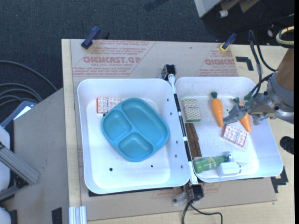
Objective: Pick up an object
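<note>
Approach step: end effector (pixel 239 111) low over the right bin (pixel 266 169), just beside the carrot (pixel 217 111) (grip state cannot be told). Next: centre, then close.

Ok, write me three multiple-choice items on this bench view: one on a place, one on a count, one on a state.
1. Which bin holds the blue divided plate?
A. the view's left bin
B. the view's right bin
C. neither

2. How many toy carrots lie in the right bin?
A. none
B. two
C. four

3. How does the green bottle rest?
A. upright
B. on its side
C. inside the plate

Answers:
1. A, the plate sits in the left bin beside a small patterned card.
2. B, one carrot lies free and a second carrot shows by the end effector.
3. B, it lies flat along the bin's near wall.
</note>
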Robot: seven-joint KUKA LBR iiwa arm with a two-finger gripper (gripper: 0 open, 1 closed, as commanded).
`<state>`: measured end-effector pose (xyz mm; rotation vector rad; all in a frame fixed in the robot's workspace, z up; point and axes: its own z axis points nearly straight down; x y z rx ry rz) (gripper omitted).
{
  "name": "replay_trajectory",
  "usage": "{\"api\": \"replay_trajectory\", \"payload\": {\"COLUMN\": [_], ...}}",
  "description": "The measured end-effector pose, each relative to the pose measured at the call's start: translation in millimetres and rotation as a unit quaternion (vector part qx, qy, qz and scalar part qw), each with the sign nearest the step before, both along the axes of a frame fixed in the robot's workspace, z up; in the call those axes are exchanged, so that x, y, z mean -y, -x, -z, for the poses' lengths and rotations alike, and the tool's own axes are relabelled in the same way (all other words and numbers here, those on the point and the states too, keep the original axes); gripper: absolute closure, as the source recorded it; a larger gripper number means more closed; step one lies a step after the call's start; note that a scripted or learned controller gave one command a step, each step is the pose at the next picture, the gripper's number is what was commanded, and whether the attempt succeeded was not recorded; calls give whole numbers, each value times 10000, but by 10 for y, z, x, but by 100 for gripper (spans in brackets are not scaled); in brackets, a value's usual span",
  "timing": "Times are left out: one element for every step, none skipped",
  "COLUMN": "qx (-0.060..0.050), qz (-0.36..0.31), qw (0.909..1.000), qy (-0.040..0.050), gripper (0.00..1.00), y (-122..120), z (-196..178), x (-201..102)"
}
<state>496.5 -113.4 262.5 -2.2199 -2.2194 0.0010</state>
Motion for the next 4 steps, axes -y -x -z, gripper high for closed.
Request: {"api": "replay_trajectory", "payload": {"qx": [-1, 13, 27, -1], "qz": [1, -2, -1, -6], "qw": [10000, 10000, 10000, 10000], "qy": [2, 7, 10, -2], "gripper": [0, 0, 100, 100], "y": [-664, -1083, -1091, -1038], "z": [1211, 1771, 1667, 1779], "x": [293, 502, 502, -54]}}
